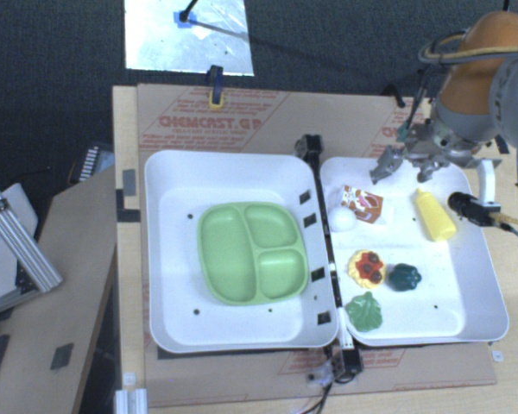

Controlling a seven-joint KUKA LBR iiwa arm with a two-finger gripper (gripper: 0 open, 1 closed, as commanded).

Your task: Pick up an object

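Nearest, low in the right bin, lie a green leafy toy, dark green piece and pizza toy, loose for picking, while farther up the gripper hangs spread wide and empty beside the yellow bottle.

The one thing readable from here is the red print on the brown cardboard sheet lying under the two white bins — along its far edge it says "CHEMCAST GP" in block capitals. More of the same red lettering peeks out at the near edge, below the bins, but it is too cut off to read. The small red-and-white packet in the right bin carries printing — too small to make out.
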